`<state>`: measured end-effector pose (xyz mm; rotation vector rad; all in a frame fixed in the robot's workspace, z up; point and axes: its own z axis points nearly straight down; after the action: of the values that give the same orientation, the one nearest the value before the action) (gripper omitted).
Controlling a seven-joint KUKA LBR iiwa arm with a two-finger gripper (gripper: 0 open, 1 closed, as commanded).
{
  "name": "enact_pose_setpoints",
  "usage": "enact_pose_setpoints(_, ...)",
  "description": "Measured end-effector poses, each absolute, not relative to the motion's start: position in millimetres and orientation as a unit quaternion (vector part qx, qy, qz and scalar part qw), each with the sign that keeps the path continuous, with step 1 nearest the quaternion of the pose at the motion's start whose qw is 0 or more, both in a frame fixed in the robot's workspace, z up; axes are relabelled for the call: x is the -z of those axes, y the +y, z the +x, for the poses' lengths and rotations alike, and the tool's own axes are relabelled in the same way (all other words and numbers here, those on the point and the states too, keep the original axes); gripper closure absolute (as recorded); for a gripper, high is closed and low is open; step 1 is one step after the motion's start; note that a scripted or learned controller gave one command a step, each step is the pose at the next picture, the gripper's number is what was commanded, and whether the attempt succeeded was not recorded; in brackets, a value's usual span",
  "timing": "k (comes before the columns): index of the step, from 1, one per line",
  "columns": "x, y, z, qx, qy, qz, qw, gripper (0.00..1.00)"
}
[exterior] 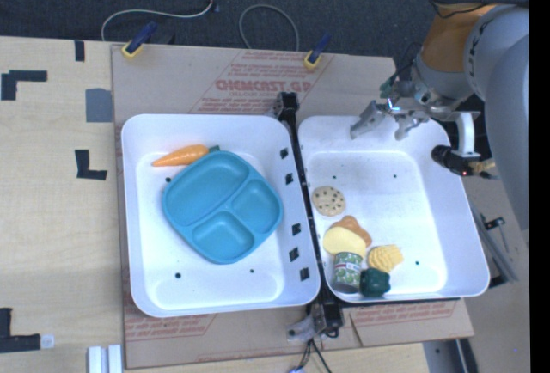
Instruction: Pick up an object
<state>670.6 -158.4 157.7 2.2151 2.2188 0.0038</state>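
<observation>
Nothing picked yet. My pincer [384,120] hangs apart and bare over the right bin's [447,225] far rim; the cookie [328,200] and other toys lie nearer, at its near-left corner.

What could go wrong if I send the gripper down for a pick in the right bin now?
The gripper sits open over the far rim of the right bin, away from the items, so a straight descent may hit the rim or close on nothing. The cookie lies flat and may slip out. The can, the corn and the dark green piece crowd the near corner, so the gripper may jam or nudge neighbours.
</observation>
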Motion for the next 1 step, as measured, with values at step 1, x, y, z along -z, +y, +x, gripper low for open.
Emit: enact_pose_setpoints(1,-195.7,-61.6,563.7,0.0006,0.709,0.705,-0.004,0.0)
